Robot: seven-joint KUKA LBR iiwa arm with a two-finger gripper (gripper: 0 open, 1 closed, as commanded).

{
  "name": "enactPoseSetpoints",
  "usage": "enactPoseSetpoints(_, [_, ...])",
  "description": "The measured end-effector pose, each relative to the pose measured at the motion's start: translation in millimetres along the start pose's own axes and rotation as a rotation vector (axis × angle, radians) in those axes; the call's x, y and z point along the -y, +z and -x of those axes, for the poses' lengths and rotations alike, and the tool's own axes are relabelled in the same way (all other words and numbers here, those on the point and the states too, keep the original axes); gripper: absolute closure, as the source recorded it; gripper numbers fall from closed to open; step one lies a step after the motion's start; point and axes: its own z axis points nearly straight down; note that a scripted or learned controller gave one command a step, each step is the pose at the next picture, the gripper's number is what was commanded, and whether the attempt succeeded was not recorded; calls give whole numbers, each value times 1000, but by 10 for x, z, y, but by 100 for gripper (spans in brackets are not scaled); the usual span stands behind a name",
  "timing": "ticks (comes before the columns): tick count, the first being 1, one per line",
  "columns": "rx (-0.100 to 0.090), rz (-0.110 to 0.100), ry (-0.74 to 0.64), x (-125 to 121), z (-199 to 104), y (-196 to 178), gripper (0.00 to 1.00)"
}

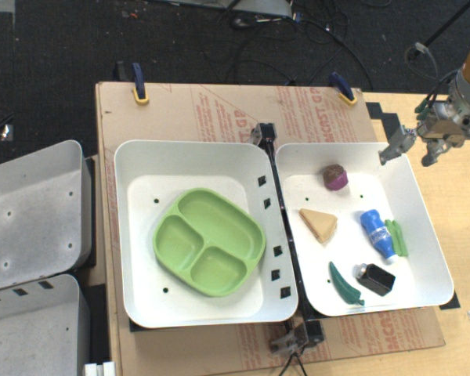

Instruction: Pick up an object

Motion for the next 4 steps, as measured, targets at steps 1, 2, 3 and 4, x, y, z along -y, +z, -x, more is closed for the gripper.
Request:
enactPoseSetpoints(1, [3,11,-3,-19,-8,-67,0])
enactPoseSetpoints(2, [1,6,0,58,8,402,0])
enactPoseSetpoints(3, [2,7,0,9,71,873,0])
enactPoseSetpoints(4, [2,8,-1,2,86,1304,0])
